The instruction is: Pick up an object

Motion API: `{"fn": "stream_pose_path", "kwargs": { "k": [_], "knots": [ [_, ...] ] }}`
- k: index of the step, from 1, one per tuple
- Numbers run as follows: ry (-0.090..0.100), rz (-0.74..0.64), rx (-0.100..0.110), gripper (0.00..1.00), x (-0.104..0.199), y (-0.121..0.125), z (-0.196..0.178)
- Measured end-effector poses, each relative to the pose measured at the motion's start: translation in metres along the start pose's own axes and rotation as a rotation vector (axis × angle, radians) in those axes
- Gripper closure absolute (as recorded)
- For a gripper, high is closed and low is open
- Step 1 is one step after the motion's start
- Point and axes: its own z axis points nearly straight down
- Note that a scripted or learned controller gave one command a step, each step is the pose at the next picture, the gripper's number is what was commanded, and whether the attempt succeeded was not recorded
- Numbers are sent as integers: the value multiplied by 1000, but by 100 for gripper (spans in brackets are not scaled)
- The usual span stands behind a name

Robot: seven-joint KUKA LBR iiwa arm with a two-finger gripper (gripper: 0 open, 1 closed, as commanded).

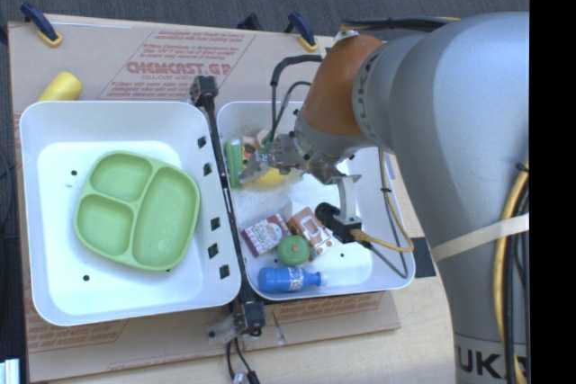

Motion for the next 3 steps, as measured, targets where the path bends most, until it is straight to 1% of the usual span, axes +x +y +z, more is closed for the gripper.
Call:
{"fn": "stream_pose_path", "kwargs": {
  "k": [1, 2, 3],
  "knots": [
    [0, -3, 5, 100, -1, 0, -11],
    [-1, -4, 5, 0, -1, 0, -11],
    [-1, -8, 6, 100, -1, 0, -21]
  ]
}}
